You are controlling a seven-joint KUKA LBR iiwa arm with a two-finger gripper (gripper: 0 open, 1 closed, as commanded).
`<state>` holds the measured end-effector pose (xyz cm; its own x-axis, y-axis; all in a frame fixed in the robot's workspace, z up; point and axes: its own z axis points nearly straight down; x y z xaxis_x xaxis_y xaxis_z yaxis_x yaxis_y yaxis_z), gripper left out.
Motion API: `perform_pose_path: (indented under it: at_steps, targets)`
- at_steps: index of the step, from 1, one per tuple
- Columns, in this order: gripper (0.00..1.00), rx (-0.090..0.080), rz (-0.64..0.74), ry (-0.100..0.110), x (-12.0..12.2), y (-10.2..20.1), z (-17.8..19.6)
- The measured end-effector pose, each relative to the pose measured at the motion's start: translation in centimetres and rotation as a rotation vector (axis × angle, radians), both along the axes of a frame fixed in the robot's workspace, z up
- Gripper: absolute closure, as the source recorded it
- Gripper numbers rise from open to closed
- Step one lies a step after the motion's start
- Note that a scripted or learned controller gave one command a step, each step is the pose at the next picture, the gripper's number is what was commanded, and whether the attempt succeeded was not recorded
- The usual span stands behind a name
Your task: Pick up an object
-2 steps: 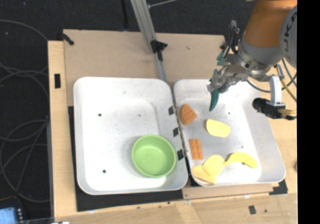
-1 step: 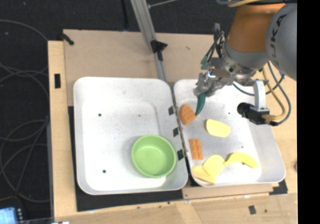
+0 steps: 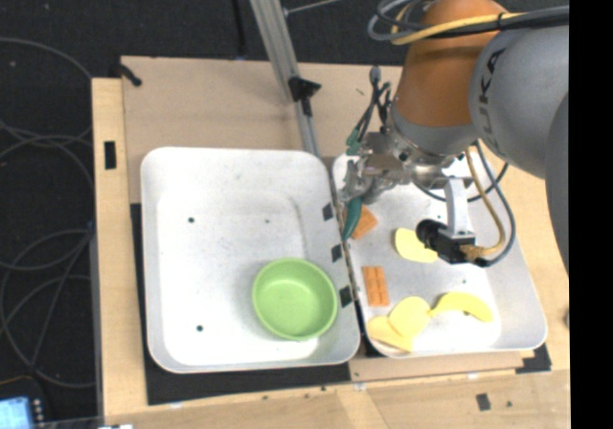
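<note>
The claw hangs right of frame centre over an orange piece beside the bin wall; its grip can't be told. Crowding that wall could spoil the pick

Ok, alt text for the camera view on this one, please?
A grey and orange robot arm reaches into the right bin, its gripper low over an orange piece by the divider. Yellow pieces and an orange block lie nearby; the left bin holds a green bowl.
</note>
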<state>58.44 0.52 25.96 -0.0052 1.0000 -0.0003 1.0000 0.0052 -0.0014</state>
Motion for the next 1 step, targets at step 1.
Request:
perform_pose_path:
  at_steps: [1]
  targets:
    - [1.00, 0.002, 0.002, -0.001, -1.57, 5.21, 0.21]
